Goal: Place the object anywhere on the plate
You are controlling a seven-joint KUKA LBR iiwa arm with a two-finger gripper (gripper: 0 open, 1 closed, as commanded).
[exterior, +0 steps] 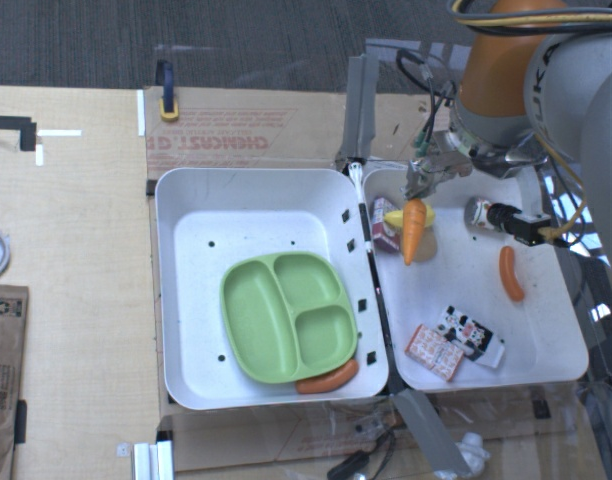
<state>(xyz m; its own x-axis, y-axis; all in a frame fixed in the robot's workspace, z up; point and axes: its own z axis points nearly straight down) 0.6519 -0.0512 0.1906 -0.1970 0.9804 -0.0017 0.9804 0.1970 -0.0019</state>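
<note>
Gripper over right bin, fingers clamped on carrot top; carrot hangs point-down, lifted. Green plate in left bin, sausage touching its near edge.

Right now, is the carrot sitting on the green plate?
No, the carrot hangs under the gripper over the right bin, while the green plate lies in the left bin.

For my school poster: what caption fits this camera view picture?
Robot claw dangles a toy carrot over the right bin, with the green plate waiting in the left bin.
</note>
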